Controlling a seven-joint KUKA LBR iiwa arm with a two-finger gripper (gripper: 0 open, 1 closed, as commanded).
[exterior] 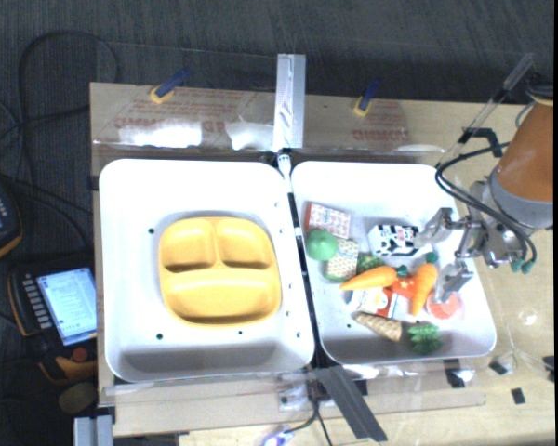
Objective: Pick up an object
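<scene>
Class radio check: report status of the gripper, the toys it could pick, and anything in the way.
Gripper low over right bin, open, holding nothing. Toy carrot right beside it. Toys crowded together; yellow tray sits in left bin.

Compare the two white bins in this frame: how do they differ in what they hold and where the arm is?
The left bin holds a single yellow divided tray, lying flat; the right bin holds a jumble of small toy foods, including an orange carrot and a green ball. The end effector sits over the right bin's right side; the left bin has no arm above it. Both bins are shallow, white and alike in size.
</scene>
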